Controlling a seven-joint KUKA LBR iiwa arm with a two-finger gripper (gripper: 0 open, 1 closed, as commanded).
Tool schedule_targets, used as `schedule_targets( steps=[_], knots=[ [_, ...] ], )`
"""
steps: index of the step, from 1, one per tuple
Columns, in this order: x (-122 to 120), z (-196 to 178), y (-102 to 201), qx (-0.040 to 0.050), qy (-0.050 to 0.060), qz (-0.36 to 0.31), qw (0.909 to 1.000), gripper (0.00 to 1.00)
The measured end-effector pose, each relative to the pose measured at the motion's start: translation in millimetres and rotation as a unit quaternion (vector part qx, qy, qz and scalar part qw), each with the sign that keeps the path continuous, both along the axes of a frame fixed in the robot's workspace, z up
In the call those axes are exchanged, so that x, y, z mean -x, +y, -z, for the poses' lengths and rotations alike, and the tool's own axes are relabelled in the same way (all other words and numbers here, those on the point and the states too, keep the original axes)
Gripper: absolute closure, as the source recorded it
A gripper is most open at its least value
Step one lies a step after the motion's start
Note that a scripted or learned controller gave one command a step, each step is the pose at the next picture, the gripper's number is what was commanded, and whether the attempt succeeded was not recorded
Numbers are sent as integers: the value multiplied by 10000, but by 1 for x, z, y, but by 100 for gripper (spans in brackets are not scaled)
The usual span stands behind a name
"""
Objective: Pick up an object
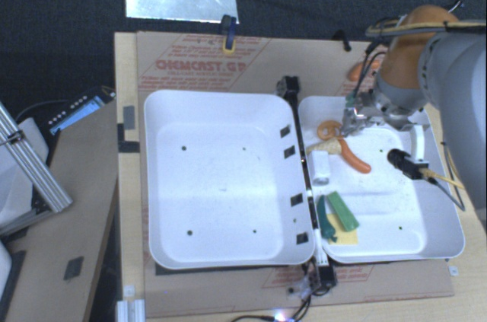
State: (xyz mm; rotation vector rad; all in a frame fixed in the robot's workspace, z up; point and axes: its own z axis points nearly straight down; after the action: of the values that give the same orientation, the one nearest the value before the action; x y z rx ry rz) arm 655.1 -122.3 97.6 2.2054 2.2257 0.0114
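One target: I am choosing the orange stick [356, 158], lying in the right bin [396, 221].
Gripper [351, 123]: hovering just beside it; its opening, I cannot tell.
Approach: I am advising descending centred, avoiding the orange ring [329, 131].

The bench [127, 199] bears a cardboard sheet [198, 65] under the left bin [221, 183] and right bin [388, 225].

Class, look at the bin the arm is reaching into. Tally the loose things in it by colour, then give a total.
Orange: 2, the ring and the carrot-like piece
Green: 2, the bright block and the darker strip
White: 1, the small block
Yellow: 1, the flat piece
Total: 6
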Motion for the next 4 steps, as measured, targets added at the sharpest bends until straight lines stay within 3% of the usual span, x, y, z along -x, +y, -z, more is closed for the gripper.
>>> schedule_targets(
  steps=[1,2,4],
  knots=[
    [-15,10,36,9,58,8,10000,100],
    [-7,10,36,6,15,37,10000,100],
    [-14,11,32,-13,53,26,10000,100]
  ],
)
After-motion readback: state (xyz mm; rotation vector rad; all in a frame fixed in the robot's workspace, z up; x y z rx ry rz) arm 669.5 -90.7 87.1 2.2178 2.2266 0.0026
